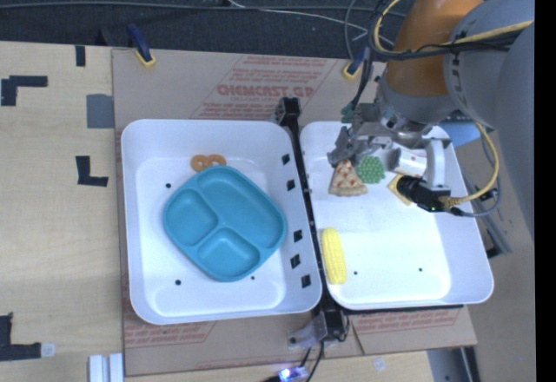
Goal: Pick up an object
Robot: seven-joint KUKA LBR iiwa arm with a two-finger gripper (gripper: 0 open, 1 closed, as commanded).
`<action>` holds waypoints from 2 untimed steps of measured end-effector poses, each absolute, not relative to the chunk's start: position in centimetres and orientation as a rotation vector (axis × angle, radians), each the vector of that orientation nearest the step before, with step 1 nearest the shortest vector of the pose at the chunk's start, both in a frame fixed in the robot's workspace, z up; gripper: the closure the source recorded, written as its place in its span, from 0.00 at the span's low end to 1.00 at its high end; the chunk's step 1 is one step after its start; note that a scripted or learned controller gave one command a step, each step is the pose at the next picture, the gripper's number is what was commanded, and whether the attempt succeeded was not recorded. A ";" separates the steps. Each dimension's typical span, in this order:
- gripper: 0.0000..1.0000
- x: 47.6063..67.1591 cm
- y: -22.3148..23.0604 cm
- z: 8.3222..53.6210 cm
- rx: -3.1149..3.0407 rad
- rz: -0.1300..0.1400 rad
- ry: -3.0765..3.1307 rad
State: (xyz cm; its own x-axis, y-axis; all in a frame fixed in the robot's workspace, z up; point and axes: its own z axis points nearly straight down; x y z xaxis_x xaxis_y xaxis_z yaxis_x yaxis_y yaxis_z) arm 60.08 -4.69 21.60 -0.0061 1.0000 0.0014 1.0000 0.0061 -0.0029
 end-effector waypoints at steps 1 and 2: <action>1.00 59.4 0.0 22.3 -2.214 0.001 -2.226; 1.00 58.8 6.2 21.9 -2.212 0.002 -2.227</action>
